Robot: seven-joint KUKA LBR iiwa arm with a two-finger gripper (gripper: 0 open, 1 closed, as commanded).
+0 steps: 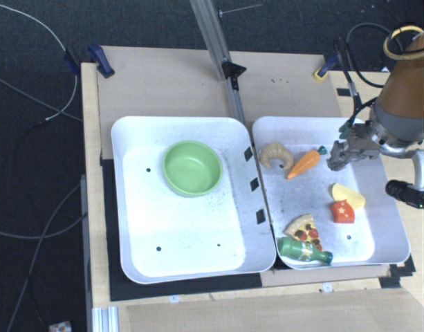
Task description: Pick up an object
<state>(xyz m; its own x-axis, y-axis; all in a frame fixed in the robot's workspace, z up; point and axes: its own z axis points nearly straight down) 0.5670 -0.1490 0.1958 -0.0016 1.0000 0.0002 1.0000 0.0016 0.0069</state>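
Observation:
The right bin [378, 251] holds a tan croissant [275, 155], an orange carrot [303, 164], a yellow wedge [348, 194] touching a red piece [343, 212], a pizza slice [304, 228] and a green bottle [305, 250] lying at the front rim. A green bowl [191, 168] sits in the left bin [184, 254]. My gripper [338, 159] hangs over the right bin's back half, just right of the carrot's green tip. Nothing shows between its fingers.
A slanted metal post [212, 30] rises from the bench behind the seam between the bins. Blue clamps [101, 61] sit at the bench's back corners. Cables [353, 54] loop near the arm at the right.

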